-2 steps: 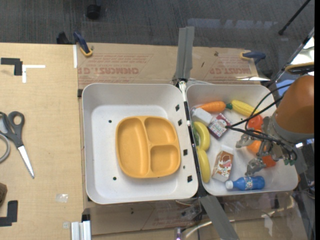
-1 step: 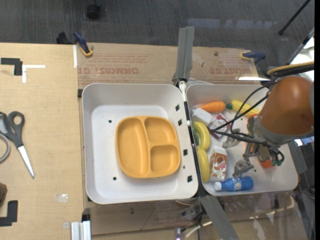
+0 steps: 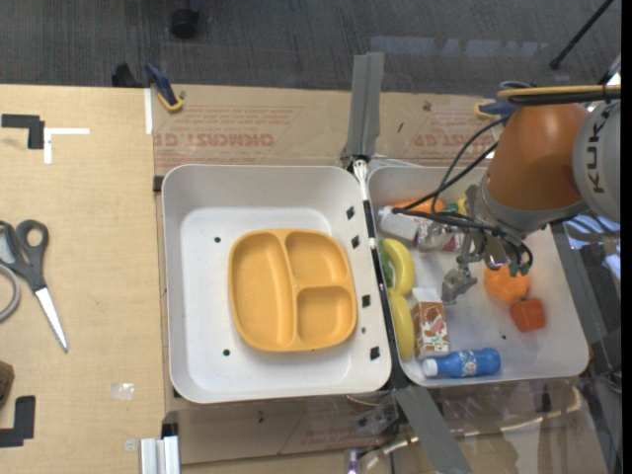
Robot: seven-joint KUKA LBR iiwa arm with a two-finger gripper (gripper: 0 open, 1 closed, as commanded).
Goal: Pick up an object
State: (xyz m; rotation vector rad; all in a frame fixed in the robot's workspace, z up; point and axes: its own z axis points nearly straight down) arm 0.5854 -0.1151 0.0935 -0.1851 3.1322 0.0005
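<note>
Claw [image 3: 458,282] is being hung low in the right bin [image 3: 553,358]; whether anything is being gripped cannot be told. Nearest, the juice carton [image 3: 432,328] is being seen just below-left, long axis upright.

Position: one fixed camera above the surface [image 3: 79,265], set high.
Facing: it looks down at a slant; the dark carpeted floor [image 3: 296,13] fills the top of the frame.
Distance: mid-range, wide enough to take in both white bins, the left bin [image 3: 188,294] complete and the right bin [image 3: 553,349] nearly so.
Arm side: the grey and orange arm [image 3: 538,161] reaches in from the right, covering part of the right bin.
Left margin: scissors [image 3: 35,275] lie on the bare surface near the frame's edge.
</note>
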